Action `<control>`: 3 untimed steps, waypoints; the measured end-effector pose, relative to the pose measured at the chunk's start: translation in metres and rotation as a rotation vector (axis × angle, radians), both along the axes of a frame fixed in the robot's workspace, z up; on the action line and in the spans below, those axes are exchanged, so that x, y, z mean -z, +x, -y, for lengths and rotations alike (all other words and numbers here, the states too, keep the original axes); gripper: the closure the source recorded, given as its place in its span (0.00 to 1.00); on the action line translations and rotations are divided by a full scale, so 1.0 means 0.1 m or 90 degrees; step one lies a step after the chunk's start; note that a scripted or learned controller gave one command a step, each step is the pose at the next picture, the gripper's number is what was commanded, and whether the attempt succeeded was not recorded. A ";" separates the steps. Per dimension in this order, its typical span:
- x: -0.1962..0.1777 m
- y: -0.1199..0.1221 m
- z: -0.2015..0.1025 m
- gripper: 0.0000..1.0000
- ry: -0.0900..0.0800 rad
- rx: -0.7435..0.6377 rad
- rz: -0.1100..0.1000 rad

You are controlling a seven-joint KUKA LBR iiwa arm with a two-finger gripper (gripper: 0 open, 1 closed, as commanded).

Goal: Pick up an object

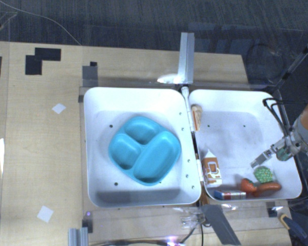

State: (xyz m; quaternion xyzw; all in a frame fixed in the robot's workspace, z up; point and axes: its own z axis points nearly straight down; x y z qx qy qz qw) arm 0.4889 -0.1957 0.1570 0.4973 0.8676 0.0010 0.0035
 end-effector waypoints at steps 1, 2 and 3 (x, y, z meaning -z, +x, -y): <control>0.43 -0.01 0.10 0.00 0.001 0.157 -0.002; -0.19 0.54 0.10 0.00 0.000 -0.046 0.000; 0.45 0.00 0.10 0.00 0.000 -0.026 -0.002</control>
